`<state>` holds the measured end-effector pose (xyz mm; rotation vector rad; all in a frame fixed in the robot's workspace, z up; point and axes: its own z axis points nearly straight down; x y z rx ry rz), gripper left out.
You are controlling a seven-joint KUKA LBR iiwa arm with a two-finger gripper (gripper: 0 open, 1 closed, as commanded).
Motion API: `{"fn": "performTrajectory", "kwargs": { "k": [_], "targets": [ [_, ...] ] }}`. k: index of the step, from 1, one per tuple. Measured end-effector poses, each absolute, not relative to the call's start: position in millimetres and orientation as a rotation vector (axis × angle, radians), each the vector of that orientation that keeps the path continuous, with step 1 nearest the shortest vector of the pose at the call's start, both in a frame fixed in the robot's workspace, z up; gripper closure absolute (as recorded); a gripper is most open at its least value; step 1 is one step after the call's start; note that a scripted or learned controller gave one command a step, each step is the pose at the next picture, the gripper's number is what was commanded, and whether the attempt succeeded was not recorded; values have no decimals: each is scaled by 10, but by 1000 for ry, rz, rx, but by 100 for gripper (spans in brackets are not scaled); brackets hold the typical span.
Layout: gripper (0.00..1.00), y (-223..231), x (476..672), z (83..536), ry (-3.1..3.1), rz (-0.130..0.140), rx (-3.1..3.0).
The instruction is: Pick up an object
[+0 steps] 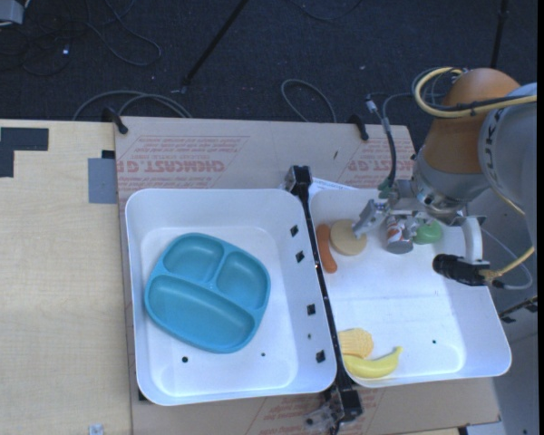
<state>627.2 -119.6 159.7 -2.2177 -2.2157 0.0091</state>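
My gripper [383,225] hangs low over the far part of the right bin [453,333]. Just to its left lies a tan round piece [346,240], touching or nearly touching the gripper's tip. An orange carrot-like piece [325,247] rests against the divider beside the tan piece. A green piece [428,234] sits just right of the gripper, partly hidden by it. A yellow banana [377,363] and a yellow ridged piece [354,341] lie at the near left corner of the right bin.
The left bin [154,216] holds a blue divided plate [207,290]. A black divider [313,288] separates the bins. A black cable end [461,268] hangs over the right bin's right side. The arm's grey and orange body [476,134] stands at the far right.
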Motion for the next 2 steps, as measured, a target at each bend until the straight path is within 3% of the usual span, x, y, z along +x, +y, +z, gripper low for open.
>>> {"fn": "performTrajectory", "kwargs": {
  "k": [1, 2],
  "targets": [
    [0, -1269, 6225, 1116, -2216, 8, -2218],
    [0, -1259, 6253, 925, -2221, -6, -2221]
  ]
}}
